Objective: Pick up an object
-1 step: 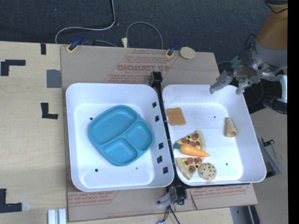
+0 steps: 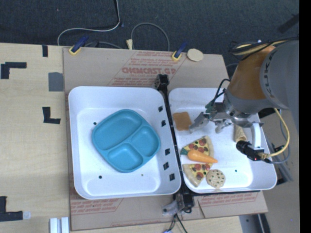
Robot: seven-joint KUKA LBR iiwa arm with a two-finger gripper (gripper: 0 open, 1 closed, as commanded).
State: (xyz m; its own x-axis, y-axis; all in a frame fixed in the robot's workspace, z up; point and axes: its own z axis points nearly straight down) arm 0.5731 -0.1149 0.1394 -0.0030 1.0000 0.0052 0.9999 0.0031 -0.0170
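Note:
My gripper hangs over the middle of the right bin, open, with nothing between its fingers. Its left finger points toward a brown toast slice lying by the bin's left wall, just short of it. Below the gripper lie a pizza slice and an orange carrot that rests across its lower edge. A second pizza slice and a speckled cookie sit near the front wall. A tan piece lies to the right, partly hidden by the wrist.
The left bin holds a blue divided plate. A black divider runs between the bins. The grey arm with its orange band covers the right bin's back right corner, and a cable loops at its right side.

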